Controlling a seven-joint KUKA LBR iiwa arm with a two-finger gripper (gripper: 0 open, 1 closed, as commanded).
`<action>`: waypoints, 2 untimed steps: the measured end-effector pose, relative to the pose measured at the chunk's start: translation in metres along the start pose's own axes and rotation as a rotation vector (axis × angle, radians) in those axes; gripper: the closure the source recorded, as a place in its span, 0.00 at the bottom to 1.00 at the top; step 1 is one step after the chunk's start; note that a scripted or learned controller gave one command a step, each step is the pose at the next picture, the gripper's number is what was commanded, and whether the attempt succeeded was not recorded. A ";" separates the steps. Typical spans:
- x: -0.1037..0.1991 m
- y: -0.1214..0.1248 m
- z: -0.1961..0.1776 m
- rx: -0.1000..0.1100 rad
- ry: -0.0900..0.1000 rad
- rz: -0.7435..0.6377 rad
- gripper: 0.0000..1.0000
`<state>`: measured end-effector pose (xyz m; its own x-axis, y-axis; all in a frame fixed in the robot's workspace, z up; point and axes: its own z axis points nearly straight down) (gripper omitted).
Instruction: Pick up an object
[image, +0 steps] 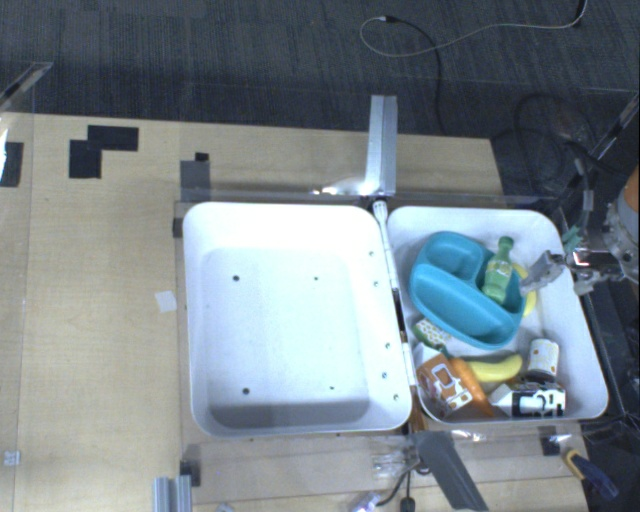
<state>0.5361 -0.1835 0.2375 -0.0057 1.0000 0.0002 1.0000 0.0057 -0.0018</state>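
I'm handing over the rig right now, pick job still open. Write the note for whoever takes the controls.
Gripper: at the right bin's right rim, above the blue bowls; nothing visibly held.
Things: all in the right bin: blue bowls, green bottle, banana, orange box, black can, small white jar.
Left bin: nothing moved there.
Done: arm is at the bin.
Left: grasp one object and lift it.

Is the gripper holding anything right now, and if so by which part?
Nothing visibly held. The gripper sits at the right bin's right edge, close to the green bottle, with no object between its fingers.
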 end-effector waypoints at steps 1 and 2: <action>0.039 0.067 0.077 -0.001 0.000 -0.112 0.00; 0.133 0.069 0.054 -0.002 0.000 -0.200 0.00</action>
<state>0.6044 -0.0503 0.1834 -0.2043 0.9789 0.0003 0.9789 0.2043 0.0007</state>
